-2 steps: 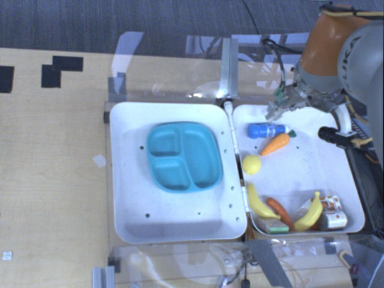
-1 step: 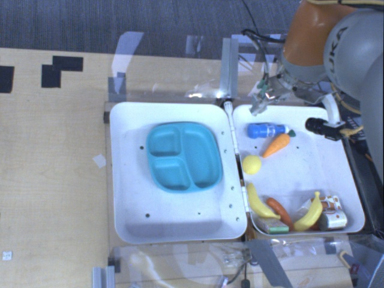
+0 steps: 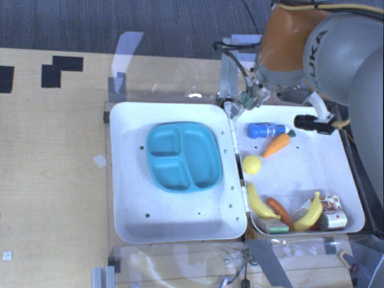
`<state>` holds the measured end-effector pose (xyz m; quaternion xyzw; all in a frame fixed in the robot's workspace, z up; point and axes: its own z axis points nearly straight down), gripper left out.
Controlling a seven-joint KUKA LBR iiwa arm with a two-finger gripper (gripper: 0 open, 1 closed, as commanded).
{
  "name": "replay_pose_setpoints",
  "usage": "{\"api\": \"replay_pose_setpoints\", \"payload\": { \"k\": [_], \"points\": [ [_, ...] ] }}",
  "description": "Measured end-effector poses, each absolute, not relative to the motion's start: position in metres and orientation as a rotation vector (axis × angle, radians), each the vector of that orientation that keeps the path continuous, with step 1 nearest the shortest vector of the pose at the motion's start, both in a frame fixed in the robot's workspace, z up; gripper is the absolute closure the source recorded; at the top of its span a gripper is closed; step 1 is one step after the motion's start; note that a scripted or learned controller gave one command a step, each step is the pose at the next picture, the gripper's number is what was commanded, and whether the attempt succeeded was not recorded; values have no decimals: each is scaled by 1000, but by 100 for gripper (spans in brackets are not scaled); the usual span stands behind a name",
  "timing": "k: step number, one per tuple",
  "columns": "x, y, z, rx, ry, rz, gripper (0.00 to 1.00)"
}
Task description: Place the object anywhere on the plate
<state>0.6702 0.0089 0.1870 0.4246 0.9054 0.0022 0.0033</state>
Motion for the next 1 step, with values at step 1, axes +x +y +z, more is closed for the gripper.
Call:
{"api": "replay_pose_setpoints", "payload": {
  "k": [1],
  "points": [
    [647,90,187,743,3046,6,100]
  ]
}}
